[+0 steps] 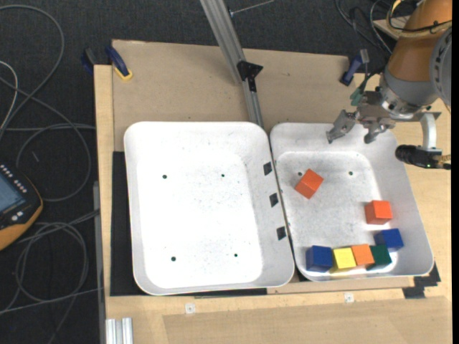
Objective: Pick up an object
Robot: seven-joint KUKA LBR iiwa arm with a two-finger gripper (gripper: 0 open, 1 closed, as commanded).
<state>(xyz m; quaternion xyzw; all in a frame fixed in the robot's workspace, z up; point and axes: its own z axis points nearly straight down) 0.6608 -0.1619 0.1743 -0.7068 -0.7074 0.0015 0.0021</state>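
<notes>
The gripper (356,129) is hovering with its jaws spread apart and gripping nothing, over the right bin's (414,205) far rim. An orange cube (309,183) is lying in that bin, below and slightly left of the jaws, apart from them.

White speckled bins (193,138); orange (309,183), blue (320,257), yellow (344,258) blocks.

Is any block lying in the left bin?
No. All the blocks lie in the right bin, and the left bin shows bare white floor.
</notes>
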